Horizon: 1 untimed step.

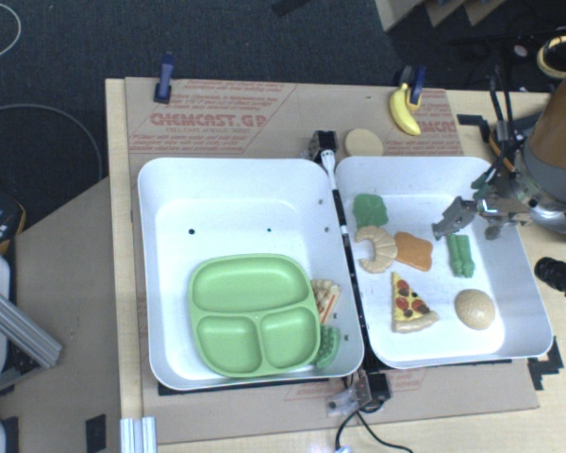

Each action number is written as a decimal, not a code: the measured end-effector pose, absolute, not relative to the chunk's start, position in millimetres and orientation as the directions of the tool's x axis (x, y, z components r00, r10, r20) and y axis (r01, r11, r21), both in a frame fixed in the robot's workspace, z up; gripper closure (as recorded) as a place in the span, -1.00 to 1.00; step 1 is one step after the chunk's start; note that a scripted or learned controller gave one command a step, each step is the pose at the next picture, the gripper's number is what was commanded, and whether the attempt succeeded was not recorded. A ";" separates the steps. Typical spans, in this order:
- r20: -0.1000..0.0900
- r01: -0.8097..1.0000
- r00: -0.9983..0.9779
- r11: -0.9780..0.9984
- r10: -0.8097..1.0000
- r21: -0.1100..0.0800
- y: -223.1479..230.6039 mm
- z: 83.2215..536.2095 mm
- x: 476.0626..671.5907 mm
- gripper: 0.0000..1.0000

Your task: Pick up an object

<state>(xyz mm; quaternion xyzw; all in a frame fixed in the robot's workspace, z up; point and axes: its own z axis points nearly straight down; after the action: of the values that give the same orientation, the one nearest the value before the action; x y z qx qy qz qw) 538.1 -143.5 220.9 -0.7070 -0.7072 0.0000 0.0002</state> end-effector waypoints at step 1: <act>0.003 1.000 0.004 -0.004 1.000 -0.014 -161.2 101.8 496.6 -1.00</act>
<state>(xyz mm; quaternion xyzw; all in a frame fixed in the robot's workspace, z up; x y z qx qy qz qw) 496.6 -161.2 101.8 -0.7086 -0.7056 0.0038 0.0062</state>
